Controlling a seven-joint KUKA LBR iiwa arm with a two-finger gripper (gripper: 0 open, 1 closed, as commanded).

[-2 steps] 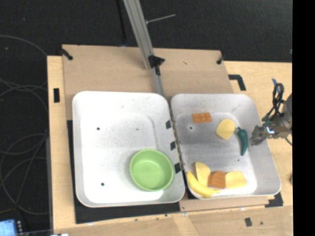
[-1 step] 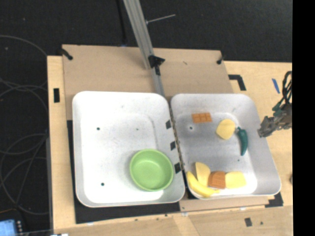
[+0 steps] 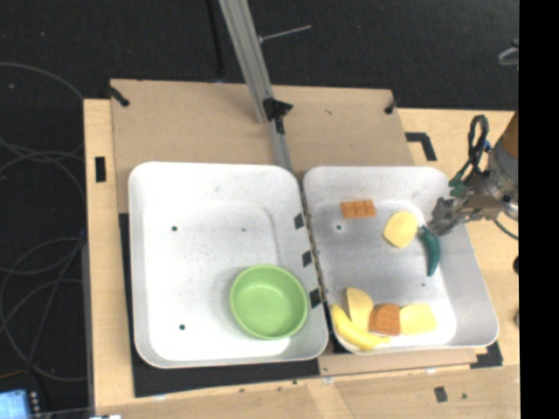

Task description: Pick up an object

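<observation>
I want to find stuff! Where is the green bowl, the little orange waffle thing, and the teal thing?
green bowl [image 3: 269, 301], camera view, on the middle of its inside.
orange waffle piece [image 3: 357, 209], camera view, on the middle of its flat top.
teal thing [image 3: 431, 250], camera view, on the middle of its curved body.

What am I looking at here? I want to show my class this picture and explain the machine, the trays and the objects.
One camera looks down at a slant on a bench with two white bins. The robot arm reaches in from the right, its gripper over the right bin. That bin holds an orange block, a yellow piece, a teal piece by the gripper and a yellow-orange pile. The left bin holds a green bowl. Nothing is visibly held.
</observation>
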